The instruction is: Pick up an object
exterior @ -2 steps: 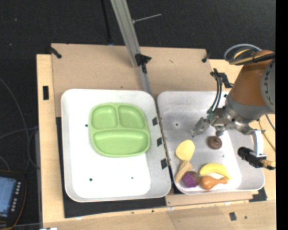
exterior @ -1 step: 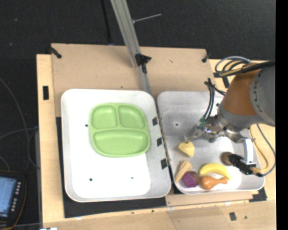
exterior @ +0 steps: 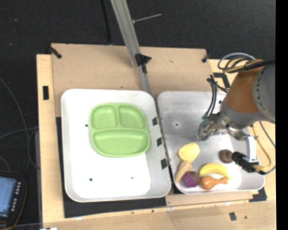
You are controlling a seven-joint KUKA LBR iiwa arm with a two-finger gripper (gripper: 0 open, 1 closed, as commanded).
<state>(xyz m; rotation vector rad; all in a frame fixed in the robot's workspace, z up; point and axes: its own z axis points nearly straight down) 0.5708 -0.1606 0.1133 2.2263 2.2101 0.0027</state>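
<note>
From the fixed camera above the bench, two white bins sat side by side. The left bin [exterior: 77,176] held one green divided plate [exterior: 119,130] with three compartments, lying flat in its upper half. The right bin [exterior: 182,109] held five small things, all crowded into its near corner: one pale yellow piece [exterior: 188,152], one tan cone [exterior: 183,168] just below and touching it, one purple piece [exterior: 189,179] at the cone's tip, one banana [exterior: 215,169], and one orange-brown drumstick-shaped piece [exterior: 211,180] under the banana, beside the purple piece.

The arm [exterior: 245,97] reached in from the right, its bulk covering the right bin's far right part. The gripper [exterior: 205,130] hung over bare bin floor, above and to the right of the pale yellow piece, apart from every object. How its fingers stood could not be told, and nothing was seen between them. One slanted metal pole [exterior: 129,37] crossed the bench toward the bins' shared edge. A screen [exterior: 4,195] sat at the lower left.
</note>
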